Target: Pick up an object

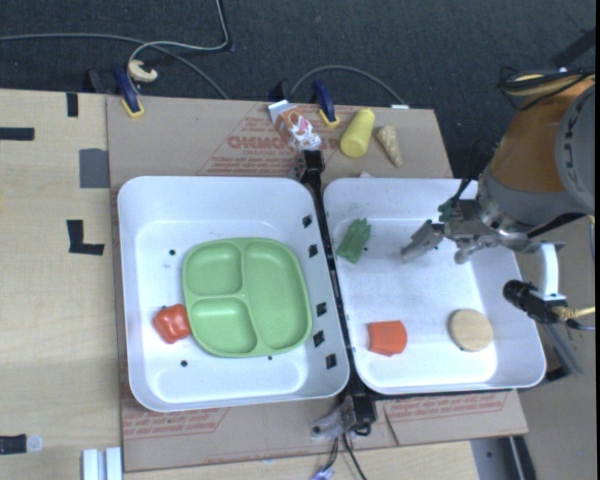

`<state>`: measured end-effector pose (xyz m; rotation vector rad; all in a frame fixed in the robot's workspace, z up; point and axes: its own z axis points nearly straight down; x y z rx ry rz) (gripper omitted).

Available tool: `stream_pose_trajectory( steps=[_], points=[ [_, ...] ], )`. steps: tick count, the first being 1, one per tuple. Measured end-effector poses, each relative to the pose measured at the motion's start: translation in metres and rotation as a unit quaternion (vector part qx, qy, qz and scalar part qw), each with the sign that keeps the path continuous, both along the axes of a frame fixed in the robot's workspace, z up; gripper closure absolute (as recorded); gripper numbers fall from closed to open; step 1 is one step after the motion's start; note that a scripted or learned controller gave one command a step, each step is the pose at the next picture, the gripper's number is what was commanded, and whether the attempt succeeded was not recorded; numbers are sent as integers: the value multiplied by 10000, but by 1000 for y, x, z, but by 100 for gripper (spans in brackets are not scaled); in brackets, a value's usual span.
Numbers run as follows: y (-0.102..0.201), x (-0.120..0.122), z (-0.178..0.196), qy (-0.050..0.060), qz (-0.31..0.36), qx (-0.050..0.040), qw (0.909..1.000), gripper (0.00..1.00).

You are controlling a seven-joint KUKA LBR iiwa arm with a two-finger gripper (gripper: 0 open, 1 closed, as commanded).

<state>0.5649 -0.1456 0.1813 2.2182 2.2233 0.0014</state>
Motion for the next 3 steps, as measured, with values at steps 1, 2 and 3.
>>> stream_pose_trajectory(
  steps=[1, 2, 3],
  points=[
    [48, 40, -40, 17, -3, 3, 10000, 0],
    [49, 68, -95, -6, 3, -9, 10000, 0],
    [49, 68, -86, 1, 9, -17, 10000, 100]
  ],
)
